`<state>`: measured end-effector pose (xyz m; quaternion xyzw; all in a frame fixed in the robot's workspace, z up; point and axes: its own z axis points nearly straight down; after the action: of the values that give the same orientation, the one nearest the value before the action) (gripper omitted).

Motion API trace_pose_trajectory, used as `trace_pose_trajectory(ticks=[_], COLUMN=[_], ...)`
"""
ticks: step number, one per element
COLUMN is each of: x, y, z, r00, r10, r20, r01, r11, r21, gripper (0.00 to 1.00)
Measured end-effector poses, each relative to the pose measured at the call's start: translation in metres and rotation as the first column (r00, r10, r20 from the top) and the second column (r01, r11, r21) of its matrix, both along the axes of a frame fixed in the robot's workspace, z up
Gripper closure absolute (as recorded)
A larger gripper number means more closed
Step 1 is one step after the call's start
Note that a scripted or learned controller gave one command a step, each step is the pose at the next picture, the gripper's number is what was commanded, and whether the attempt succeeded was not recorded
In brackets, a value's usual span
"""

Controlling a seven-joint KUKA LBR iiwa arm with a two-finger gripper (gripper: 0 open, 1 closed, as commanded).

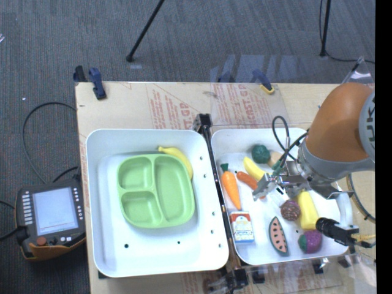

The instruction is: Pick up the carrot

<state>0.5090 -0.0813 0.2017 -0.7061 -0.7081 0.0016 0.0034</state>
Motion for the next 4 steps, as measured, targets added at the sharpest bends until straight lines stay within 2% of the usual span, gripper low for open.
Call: trace_pose_trajectory(ticks=[1, 2, 3, 4], x=[0.069, 0.056, 0.062, 0.089], y=[0.072, 0.013, -0.004, -0.002], z=[-0.017, -0.016, -0.062, -0.112], r00=[0.975, 0.953, 0.880, 0.810], r10=[-0.221, -0.303, -0.475, -0.587], r20=[0.000, -0.001, -0.004, 0.005], r01=[0.221, 0.303, 0.475, 0.587], r11=[0.975, 0.953, 0.880, 0.810], r21=[-0.001, -0.003, -0.004, 0.002], gripper=[0.00, 0.00, 0.00, 0.00])
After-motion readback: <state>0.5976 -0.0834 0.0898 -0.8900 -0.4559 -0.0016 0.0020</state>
